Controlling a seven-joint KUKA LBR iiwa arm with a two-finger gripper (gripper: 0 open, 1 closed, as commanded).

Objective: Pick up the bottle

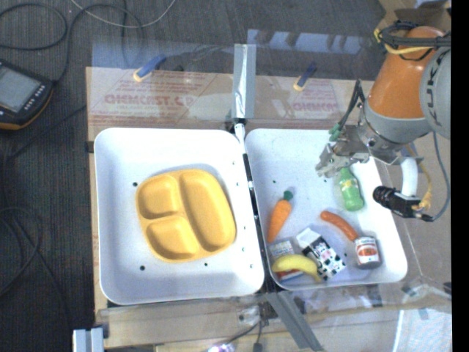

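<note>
Lying lengthwise, bottle (351, 191) points cap toward hand (338, 159).

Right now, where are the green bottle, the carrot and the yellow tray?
green bottle (351, 193), camera view, on its lower body below the claw.
carrot (278, 218), camera view, mid orange body.
yellow tray (187, 215), camera view, on the central divider.

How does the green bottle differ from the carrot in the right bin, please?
The bottle is green with a white cap end; the carrot is orange with a green top. The bottle lies right under the gripper, near the bin's far right side; the carrot lies apart, beside the wall between the bins. Both lie flat in the right bin.
</note>
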